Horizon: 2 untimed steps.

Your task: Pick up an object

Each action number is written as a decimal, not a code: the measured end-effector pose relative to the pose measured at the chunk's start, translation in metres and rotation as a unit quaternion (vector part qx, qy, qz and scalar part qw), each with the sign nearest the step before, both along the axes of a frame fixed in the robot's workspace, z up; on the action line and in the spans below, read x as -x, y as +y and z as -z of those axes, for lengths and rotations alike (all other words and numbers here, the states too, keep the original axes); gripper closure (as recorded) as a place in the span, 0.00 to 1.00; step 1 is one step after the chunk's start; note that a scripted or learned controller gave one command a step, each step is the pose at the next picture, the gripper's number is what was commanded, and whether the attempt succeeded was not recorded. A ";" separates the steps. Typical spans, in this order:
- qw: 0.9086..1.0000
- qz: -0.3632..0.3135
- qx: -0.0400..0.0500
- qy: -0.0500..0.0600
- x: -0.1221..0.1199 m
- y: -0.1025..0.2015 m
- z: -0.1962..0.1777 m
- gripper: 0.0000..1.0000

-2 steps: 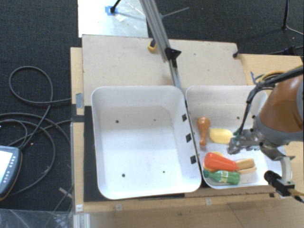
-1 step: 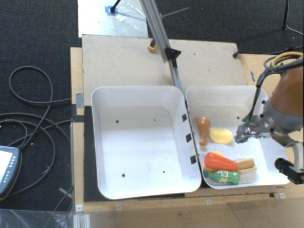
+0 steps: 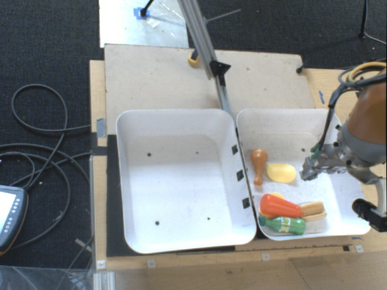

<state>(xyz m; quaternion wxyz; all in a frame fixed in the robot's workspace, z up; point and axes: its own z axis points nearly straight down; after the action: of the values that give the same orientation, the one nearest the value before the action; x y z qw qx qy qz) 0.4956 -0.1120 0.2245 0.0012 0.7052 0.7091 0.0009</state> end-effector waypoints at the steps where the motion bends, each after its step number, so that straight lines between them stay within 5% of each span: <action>1: 1.000 -0.002 -0.002 0.001 -0.001 0.057 0.008 1.00; 2: 1.000 0.000 0.000 0.001 -0.011 0.101 0.004 1.00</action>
<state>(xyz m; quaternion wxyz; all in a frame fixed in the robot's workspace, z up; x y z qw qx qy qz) 0.5070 -0.0112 0.2204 0.0004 0.7051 0.7091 0.0007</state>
